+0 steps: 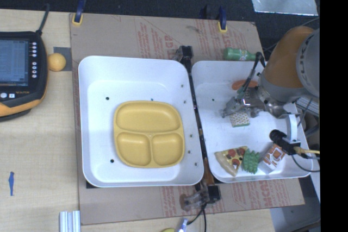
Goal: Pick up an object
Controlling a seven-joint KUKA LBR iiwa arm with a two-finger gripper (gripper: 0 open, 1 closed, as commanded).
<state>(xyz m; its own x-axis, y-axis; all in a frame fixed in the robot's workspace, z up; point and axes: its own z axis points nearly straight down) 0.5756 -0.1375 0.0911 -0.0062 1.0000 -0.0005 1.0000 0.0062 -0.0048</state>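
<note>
— What sort of place is this?

— A robotics lab or test cell. A teach pendant (pixel 19 74) with a screen and button column lies on the wooden bench (pixel 32 155).

— Anything else?

— Two white bins (pixel 92 171) sit on a cardboard sheet (pixel 136 35) held down by blue-and-yellow clamps (pixel 79 11). The grey-and-orange arm (pixel 288 65) reaches in, cables trail about, and toy food, like a pizza slice (pixel 231 159), fills in for real goods.
</note>
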